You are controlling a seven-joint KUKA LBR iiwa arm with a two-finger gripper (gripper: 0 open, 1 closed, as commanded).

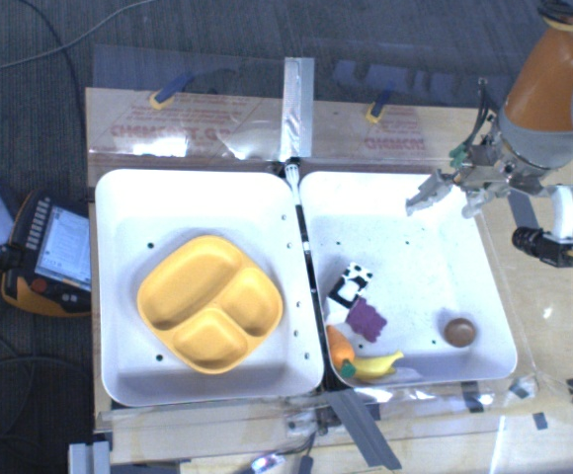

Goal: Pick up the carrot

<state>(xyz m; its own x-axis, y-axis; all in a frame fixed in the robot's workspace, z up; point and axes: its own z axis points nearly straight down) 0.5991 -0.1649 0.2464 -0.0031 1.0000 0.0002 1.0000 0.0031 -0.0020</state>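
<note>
The small orange carrot (339,346) lies in the near-left corner of the right white bin (484,265), touching a yellow plastic banana (375,365) and just beside a purple toy (367,319). The two-finger gripper (449,195) hovers over the bin's far-right corner, jaws apart and empty. Risk: so crowded against the wall, the fingers may clip the banana or the rim.
</note>
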